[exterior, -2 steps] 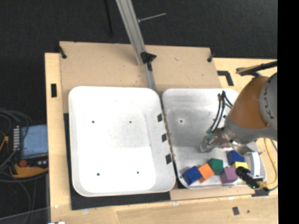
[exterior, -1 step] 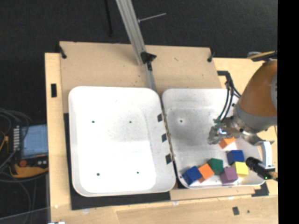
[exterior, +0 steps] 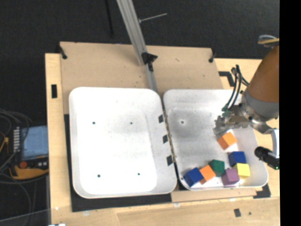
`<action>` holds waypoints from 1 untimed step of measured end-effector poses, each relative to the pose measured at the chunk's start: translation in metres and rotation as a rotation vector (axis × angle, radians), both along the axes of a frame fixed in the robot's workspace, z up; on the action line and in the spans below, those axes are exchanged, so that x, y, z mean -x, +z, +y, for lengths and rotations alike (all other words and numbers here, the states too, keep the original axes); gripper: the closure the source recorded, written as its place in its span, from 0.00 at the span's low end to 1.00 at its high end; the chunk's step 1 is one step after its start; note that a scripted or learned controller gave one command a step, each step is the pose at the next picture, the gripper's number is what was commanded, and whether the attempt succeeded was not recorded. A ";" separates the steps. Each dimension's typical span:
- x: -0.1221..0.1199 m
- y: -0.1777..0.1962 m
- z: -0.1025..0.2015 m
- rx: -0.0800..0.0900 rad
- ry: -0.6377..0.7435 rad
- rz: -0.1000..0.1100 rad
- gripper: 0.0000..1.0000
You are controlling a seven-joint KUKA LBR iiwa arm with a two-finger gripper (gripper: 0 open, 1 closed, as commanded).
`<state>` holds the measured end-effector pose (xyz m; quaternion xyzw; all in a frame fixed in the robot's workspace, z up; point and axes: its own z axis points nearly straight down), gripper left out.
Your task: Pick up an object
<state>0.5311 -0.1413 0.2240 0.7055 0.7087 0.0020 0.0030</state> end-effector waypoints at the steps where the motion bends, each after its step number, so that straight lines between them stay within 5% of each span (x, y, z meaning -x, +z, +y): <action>1: -0.002 0.054 -0.001 0.000 0.000 0.000 1.00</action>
